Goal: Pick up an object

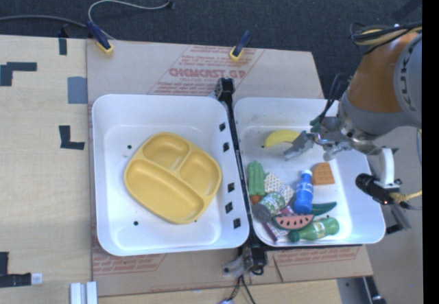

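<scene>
The right bin [357,227] holds a heap of toy food. A yellow banana [280,138] lies at its far left, with a green cucumber [256,178], a blue bottle [304,190], an orange cracker [323,173], a watermelon slice [295,219] and a green bottle [316,229] closer to the front. My gripper [316,149] hangs over the back of this bin, just right of the banana and above the cracker. It is open, one finger [295,149] near the banana's tip, with nothing between the fingers.
The left bin [110,158] holds a yellow divided plate [173,177]. A black divider [232,158] runs between the bins. Yellow clamps [100,36] and cables lie at the bench's back edge. The arm's black cable fitting [376,187] overhangs the right bin's right rim.
</scene>
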Controlling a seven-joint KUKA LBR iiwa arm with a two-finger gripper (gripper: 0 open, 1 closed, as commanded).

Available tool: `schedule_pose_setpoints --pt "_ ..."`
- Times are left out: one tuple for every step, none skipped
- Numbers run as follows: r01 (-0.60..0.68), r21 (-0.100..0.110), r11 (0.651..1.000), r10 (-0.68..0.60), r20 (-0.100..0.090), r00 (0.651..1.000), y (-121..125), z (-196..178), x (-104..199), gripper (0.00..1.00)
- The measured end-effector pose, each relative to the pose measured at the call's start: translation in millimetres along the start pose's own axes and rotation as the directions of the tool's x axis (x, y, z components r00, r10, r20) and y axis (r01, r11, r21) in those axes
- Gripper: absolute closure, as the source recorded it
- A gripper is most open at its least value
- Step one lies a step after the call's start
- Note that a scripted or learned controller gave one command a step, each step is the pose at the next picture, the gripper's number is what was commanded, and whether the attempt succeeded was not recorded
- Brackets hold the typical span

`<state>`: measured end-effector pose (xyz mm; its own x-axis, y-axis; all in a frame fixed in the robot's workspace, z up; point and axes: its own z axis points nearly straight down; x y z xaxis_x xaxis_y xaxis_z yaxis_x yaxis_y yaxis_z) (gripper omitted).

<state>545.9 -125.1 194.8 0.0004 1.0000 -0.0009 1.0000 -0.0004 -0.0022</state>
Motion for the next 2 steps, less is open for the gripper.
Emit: schedule_pose_setpoints --pt "0.001 -0.014 1.000 -0.001 0.004 1.000 2.6 105.0 -40.7 0.00" --pt "0.000 -0.018 1.000 0.000 0.008 1.000 3.5 94.9 -41.9 1.00"
